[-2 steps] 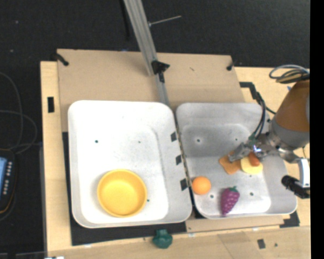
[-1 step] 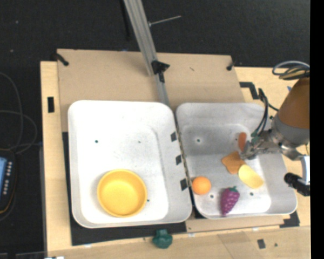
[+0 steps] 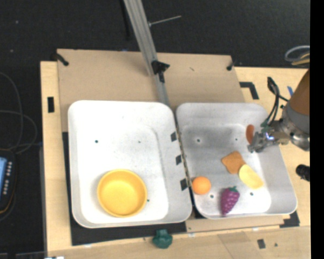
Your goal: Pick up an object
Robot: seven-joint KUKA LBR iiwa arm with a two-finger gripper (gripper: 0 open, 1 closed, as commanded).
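Green piece: a small dark green plastic object (image 3: 162, 238) sits on the bench edge, just in front of the two bins.
Left bin: the shallow white plastic left bin (image 3: 124, 123) holds a round yellow plastic bowl (image 3: 122, 192), upright in its near part.
Right bin: the shallow white plastic right bin (image 3: 216, 123) holds the toy foods.
Grapes: a purple toy grape bunch with a green stem (image 3: 229, 199) lies nearest the front wall.
Orange: a small round orange ball (image 3: 201, 185) rests close to the bin's left wall, near the grapes.
Lemon: a pale yellow oval toy (image 3: 250, 176) lies touching an orange-tan flat wedge (image 3: 234, 161).
Red piece: a small red-orange upright oval object (image 3: 250, 133) stands at the bin's far right side, right at the gripper's tip.
Gripper: the grey two-finger gripper (image 3: 258, 140) is low over the right bin's right side; I cannot tell how its grasp stands or whether it has the red piece.
Pole: a grey metal pole (image 3: 144, 36) slants away behind the bins.
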